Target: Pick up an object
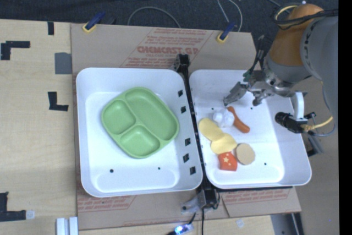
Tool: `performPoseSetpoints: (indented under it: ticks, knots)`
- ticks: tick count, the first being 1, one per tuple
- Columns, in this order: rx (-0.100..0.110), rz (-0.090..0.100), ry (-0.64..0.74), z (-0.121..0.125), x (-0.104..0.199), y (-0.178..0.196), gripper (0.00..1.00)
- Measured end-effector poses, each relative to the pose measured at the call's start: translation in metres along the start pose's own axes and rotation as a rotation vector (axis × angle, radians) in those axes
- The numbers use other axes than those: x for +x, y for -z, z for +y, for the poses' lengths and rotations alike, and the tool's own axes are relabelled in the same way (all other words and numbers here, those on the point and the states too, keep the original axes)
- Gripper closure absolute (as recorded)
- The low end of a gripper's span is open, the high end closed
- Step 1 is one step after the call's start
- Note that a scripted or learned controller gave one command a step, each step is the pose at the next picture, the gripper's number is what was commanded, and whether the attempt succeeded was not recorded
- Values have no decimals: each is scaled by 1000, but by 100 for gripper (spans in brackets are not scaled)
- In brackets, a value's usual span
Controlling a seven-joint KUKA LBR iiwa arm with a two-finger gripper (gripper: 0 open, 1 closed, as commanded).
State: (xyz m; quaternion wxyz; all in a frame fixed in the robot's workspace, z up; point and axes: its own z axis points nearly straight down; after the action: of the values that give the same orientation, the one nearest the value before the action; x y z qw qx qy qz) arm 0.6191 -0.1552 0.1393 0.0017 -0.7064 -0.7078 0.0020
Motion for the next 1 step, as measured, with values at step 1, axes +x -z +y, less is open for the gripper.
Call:
performPoseSetpoints:
  ticks: [1]
  knots:
    - [-2, -1, 0, -1, 1, -54, 0]
